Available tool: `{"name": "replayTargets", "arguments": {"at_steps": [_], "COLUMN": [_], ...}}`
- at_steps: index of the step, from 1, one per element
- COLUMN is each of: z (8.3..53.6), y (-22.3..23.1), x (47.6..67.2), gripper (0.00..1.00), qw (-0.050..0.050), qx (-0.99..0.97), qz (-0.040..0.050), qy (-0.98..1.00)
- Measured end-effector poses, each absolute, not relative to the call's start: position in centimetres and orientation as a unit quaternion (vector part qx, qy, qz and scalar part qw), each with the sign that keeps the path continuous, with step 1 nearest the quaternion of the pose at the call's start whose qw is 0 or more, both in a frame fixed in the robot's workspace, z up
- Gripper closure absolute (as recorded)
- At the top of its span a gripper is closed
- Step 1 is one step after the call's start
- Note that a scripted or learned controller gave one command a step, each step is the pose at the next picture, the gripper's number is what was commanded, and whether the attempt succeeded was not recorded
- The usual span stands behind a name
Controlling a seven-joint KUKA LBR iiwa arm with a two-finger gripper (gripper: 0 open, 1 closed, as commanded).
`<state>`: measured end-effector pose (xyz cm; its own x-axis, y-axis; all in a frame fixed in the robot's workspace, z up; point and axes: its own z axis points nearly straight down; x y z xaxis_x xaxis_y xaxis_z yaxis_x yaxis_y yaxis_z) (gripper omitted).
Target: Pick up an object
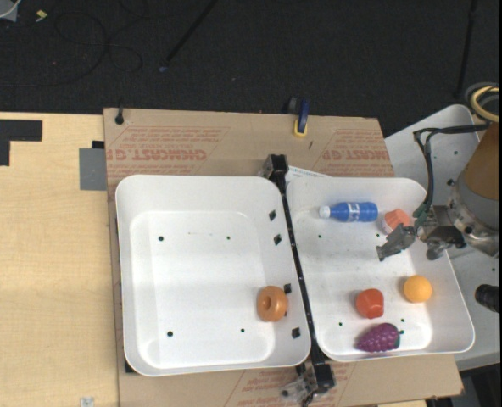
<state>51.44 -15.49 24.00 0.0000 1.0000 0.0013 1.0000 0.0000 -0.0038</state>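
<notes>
The right bin (336, 253) holds a blue bottle (349, 212) lying on its side, a small salmon-pink piece (396, 220), an orange ball (417, 289), a red object (370, 303) and a bunch of purple grapes (378, 338). A brown doughnut-shaped object (272, 303) lies in the left bin (192, 227), near its right wall. My gripper (415, 245) hangs over the right bin's right edge, just below the salmon-pink piece and above the orange ball. Its fingers stand open with nothing between them.
A black divider bar (289, 261) runs between the two bins. Both rest on a cardboard sheet (200, 142) on the wooden bench. A blue and yellow clamp (300, 117) grips the cardboard's far edge. Cables hang beside the arm at right.
</notes>
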Motion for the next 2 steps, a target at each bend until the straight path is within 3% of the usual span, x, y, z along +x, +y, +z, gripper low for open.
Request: {"name": "replayTargets", "arguments": {"at_steps": [1, 2], "z": [9.9, 8.7], "y": [-15.3, -20.3], "x": [47.3, 58.2], "gripper": [0.0, 0.0], "qw": [0.009, -0.003], "qx": [-0.707, -0.705], "qz": [0.0046, -0.0006], "qy": [-0.707, -0.709]}}
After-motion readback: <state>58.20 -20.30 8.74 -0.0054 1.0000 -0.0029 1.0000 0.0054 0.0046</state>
